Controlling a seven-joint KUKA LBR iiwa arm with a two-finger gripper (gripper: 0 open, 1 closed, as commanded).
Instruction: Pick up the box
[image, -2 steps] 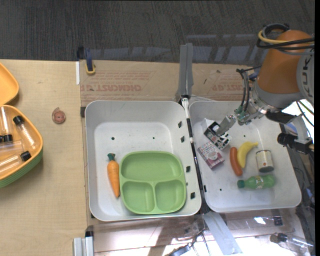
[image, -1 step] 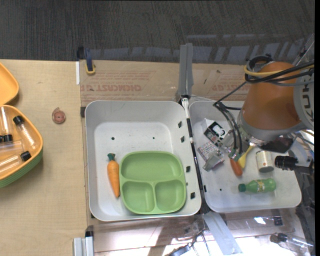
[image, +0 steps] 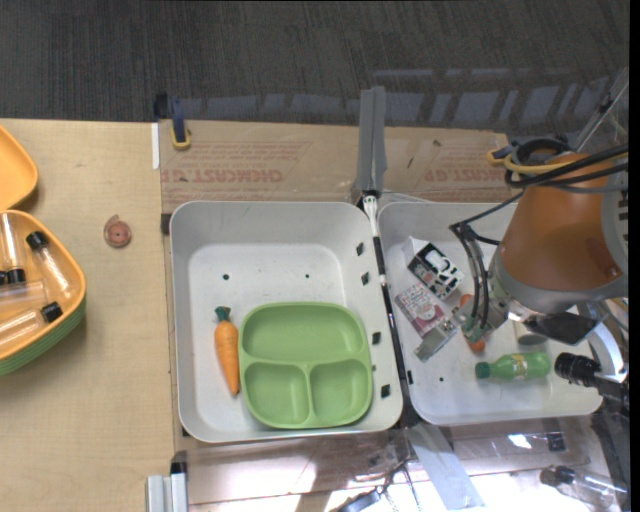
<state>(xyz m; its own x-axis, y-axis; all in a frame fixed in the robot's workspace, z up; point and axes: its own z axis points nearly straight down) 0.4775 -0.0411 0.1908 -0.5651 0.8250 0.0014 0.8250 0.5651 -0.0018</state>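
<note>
While the tool's (image: 478, 325) grip cannot be told, box (image: 433, 268) label unreadable, cardboard (image: 270, 165) printed mirrored "CHEMCAST"

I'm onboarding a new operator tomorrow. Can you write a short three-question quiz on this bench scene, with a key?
1. True or false: the orange toy carrot lies inside a compartment of the green divided plastic tray.
2. Which white bin holds the green plastic bottle? A) left bin B) right bin C) neither
3. Fill in: the small black-and-white printed box lies in the ____ bin, toward its far side.

Key:
1. False; it lies on the bin floor beside the tray's left edge.
2. B
3. right
</note>
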